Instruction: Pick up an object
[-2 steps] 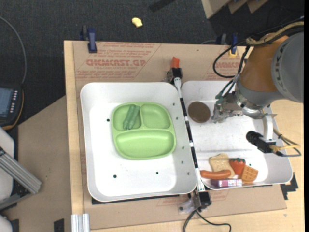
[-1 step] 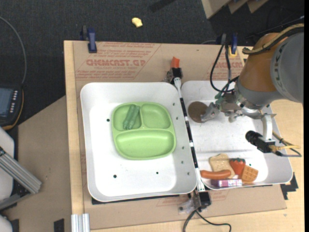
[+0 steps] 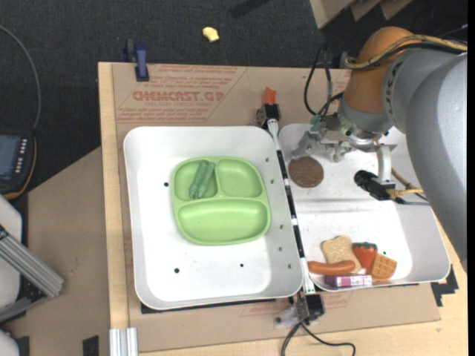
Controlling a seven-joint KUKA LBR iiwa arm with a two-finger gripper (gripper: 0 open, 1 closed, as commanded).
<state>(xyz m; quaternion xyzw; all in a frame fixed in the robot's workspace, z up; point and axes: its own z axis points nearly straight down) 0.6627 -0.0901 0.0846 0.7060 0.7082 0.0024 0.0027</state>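
Observation:
The arm's gripper point(image 3: 324, 145) hangs low over the far end of the right bin point(image 3: 415, 236). A round brown patty point(image 3: 306, 173) lies just in front of and below it, close to the bin's left wall; whether they touch I cannot tell. At the near end of this bin are clustered a toast slice point(image 3: 338, 248), a red sausage point(image 3: 329, 267), a red pepper point(image 3: 365, 254), a waffle piece point(image 3: 384, 267) and a pink bar point(image 3: 349, 280). In the left bin point(image 3: 148, 199) a green divided plate point(image 3: 221, 221) holds a green pod point(image 3: 200, 179) in its top-left compartment.
The bulky grey arm point(image 3: 438, 132) covers the right bin's far right side, with a black fitting point(image 3: 373, 184) and cables beside it. Clamps point(image 3: 269, 110) sit where the bins meet. A blue clip point(image 3: 139, 59) stands at the bench's far edge.

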